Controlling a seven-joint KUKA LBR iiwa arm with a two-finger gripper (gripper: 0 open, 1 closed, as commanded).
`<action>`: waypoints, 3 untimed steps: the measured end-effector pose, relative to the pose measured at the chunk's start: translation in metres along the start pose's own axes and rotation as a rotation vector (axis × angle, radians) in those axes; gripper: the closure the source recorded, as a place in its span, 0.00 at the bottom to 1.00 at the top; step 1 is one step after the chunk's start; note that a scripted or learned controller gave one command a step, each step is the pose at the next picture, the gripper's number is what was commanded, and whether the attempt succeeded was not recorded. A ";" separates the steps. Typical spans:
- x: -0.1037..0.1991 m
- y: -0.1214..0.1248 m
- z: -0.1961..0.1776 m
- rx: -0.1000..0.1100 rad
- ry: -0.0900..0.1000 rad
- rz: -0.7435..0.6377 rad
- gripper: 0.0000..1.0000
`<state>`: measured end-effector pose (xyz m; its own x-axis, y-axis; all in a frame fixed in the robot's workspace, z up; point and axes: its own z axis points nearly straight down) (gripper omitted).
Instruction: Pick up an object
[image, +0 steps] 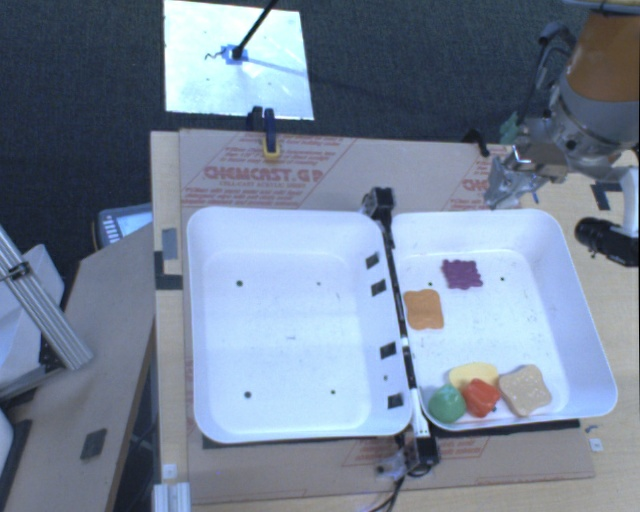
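1. The gripper (505, 188) hangs above the far rim of the right white plastic bin (560, 245); whether it is open, I cannot tell.
2. In that bin lie a purple grape bunch (462, 273), an orange slab (424, 310), and near-corner toys.

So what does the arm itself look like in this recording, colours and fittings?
The arm enters from the view's right: a broad orange band sits above a pale grey, rounded wrist section. Below that hangs the gripper, a cluster of grey metal parts with a small green fitting on its side and dark cabling running along the wrist. No lettering is legible on it at this size.
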<state>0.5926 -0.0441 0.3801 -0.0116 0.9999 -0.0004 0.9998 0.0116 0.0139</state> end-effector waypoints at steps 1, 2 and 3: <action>0.032 0.021 -0.022 0.009 0.000 0.004 1.00; 0.066 0.067 -0.044 0.008 0.000 0.006 1.00; 0.089 0.079 -0.062 0.009 0.000 0.006 1.00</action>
<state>0.6698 0.0458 0.4433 -0.0058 1.0000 -0.0001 1.0000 0.0058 0.0044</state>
